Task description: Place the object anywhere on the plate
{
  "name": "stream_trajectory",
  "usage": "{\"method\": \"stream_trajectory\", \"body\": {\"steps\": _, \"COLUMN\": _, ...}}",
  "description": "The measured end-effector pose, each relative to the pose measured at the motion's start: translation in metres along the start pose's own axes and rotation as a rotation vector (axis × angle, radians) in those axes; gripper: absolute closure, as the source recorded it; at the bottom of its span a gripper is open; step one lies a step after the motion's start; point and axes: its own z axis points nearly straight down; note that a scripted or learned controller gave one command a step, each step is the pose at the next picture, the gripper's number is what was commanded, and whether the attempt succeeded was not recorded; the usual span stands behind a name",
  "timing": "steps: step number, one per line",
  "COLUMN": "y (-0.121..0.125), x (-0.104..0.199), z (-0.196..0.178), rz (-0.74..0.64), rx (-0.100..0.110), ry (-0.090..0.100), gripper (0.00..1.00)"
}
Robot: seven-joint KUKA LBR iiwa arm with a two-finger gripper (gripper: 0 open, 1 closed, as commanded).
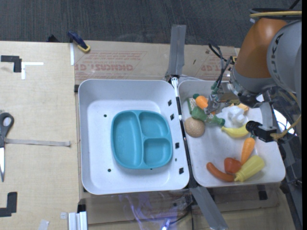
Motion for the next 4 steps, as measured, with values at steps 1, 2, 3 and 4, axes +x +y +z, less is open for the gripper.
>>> {"method": "stream_trajectory", "body": {"steps": 1, "y": -0.0157, "x": 0.0520, "z": -0.0232, "rz": 0.087, "rx": -0.002, "ry": 0.001, "gripper": 1.00}}
{"method": "stream_trajectory", "body": {"steps": 2, "y": -0.0156, "x": 0.0519, "z": -0.0233, "rz": 0.087, "rx": -0.002, "ry": 0.001, "gripper": 0.00}}
{"method": "stream_trajectory", "body": {"steps": 3, "y": -0.0148, "x": 0.0513, "z": -0.0320, "rz": 0.085, "rx": -0.002, "ry": -0.001, "gripper": 1.00}}
{"method": "stream_trajectory", "body": {"steps": 4, "y": -0.0148, "x": 0.0513, "z": -0.0319, "rz": 0.085, "rx": -0.002, "ry": -0.001, "gripper": 0.00}}
